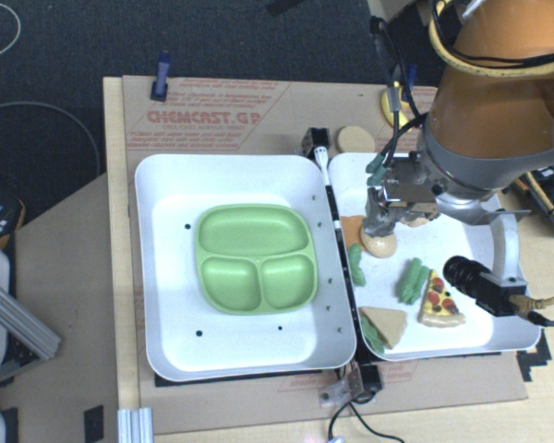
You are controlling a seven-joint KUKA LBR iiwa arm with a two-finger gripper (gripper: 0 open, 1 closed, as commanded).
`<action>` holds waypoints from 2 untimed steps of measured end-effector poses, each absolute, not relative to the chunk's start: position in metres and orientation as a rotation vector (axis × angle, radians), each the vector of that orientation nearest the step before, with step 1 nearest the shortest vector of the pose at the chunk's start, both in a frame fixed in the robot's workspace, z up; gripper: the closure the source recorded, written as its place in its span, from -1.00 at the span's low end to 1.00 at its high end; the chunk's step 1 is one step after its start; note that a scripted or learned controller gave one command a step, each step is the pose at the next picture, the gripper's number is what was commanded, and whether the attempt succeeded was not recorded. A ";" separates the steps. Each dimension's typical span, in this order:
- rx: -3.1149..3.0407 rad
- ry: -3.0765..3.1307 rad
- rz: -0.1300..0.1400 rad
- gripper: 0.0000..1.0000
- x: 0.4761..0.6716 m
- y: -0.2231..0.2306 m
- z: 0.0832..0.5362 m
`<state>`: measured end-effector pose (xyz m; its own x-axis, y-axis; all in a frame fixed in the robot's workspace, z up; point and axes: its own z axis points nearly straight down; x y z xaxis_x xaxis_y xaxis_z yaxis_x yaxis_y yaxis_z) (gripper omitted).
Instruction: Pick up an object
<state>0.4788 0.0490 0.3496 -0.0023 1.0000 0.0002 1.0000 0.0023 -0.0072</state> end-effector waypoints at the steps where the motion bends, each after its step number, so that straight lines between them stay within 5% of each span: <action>1: -2.219 -2.226 -0.004 1.00 0.479 0.105 0.364; 2: -2.223 -2.207 0.020 1.00 0.481 0.056 0.212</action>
